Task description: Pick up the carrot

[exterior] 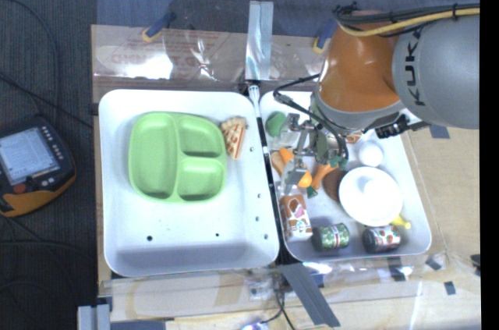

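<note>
Well to the left of the gripper, outside both bins, one black handheld controller with a screen lies on the dark floor covering. Next comes the left bin, one of two white bins on the surface. It holds one green divided plate with three compartments, and one waffle-patterned snack leaning at the plate's right edge, still left of the gripper across the divider.

The right bin holds the rest. One round green item lies up and left of the gripper. The carrot shows as an orange piece just left of the gripper, close against its metal parts; a second orange piece with a green tip sits just below and right of the gripper, and whether the two belong to one carrot cannot be told. Whether the gripper is wide or narrow cannot be told either, since the wrist covers it from above, and nothing is visibly between its tips.

Below the gripper lies one small printed carton. Lower right are two cans side by side. To the right sit one white bowl, a brown disc partly under it, one small white ball, and one yellow bit by the bowl's lower edge.
</note>
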Controlling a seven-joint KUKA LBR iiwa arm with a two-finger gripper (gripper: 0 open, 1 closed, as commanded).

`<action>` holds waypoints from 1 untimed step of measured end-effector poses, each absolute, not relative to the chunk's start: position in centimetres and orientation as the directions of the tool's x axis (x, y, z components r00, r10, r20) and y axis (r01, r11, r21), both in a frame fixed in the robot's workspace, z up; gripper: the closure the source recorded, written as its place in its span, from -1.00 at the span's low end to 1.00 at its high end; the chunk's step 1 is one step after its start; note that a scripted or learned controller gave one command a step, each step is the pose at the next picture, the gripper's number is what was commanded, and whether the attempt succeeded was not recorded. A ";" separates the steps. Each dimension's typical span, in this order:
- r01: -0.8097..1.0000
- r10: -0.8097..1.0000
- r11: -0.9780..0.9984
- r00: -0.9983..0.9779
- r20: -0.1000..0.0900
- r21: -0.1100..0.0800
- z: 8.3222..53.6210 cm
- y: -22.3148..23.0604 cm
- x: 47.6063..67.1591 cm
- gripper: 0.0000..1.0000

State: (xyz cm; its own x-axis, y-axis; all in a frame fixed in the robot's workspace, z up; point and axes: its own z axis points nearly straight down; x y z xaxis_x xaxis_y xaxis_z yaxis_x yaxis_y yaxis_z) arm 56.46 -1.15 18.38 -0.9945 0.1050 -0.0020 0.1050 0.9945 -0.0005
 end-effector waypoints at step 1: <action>0.258 0.258 0.966 -0.966 0.001 -0.001 18.4 -8.3 52.9 -1.00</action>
State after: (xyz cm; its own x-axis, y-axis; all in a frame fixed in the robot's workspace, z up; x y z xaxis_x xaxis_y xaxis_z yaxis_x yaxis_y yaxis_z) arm 52.94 -8.32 18.36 -0.9661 0.2580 0.0012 0.2580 0.9661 -0.0014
